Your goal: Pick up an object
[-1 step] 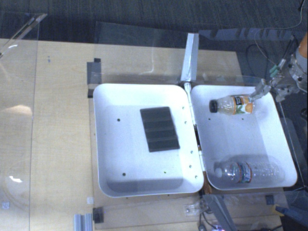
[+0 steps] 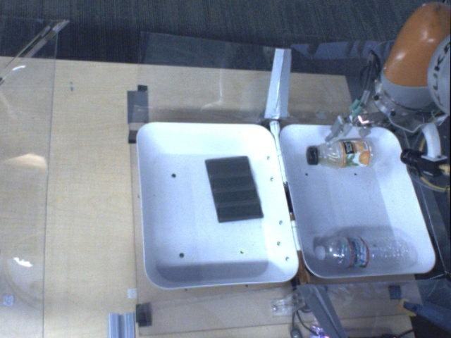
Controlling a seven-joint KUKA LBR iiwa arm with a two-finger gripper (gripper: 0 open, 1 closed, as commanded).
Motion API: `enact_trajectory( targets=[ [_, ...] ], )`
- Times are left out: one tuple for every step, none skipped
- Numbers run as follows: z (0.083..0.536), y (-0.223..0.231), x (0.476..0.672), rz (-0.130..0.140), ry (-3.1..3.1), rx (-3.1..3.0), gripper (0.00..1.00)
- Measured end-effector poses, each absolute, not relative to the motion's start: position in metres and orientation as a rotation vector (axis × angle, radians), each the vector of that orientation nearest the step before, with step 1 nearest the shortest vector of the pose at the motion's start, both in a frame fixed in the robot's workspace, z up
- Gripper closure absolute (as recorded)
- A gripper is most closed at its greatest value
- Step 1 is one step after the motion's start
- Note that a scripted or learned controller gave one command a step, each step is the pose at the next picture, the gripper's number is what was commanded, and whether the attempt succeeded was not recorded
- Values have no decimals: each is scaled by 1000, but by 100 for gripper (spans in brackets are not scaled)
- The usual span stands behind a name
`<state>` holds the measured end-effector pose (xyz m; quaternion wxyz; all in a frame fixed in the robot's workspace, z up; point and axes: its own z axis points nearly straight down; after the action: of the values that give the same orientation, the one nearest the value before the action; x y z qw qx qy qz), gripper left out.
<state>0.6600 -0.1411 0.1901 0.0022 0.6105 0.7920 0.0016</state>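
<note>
Over the right-hand white bin point(image 2: 405, 189), the gripper point(image 2: 350, 123) hovers just above a small clear plastic bottle with an orange label point(image 2: 340, 154), lying on its side, likely targeted; claw state: cannot tell

Setting: robotics lab test cell. Evidence: pale wooden desk point(image 2: 84, 189) bearing two shallow white bins point(image 2: 151, 189) fixed side by side; clear acrylic guard panel point(image 2: 28, 153) at nine o'clock; grey-and-orange industrial arm point(image 2: 416, 48) at two o'clock; loose cabling point(image 2: 310, 319) at five o'clock; dark carpet point(image 2: 176, 5) at twelve.
</note>
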Motion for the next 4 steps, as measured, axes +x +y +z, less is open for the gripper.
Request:
enact_trajectory(
  targets=[
    [122,-141,675,21,2472,1897,0],
    [113,-130,671,2,2534,1789,0],
    [112,-128,674,-11,2549,1782,0],
    [103,-141,671,-7,2631,1706,0]
  ],
)
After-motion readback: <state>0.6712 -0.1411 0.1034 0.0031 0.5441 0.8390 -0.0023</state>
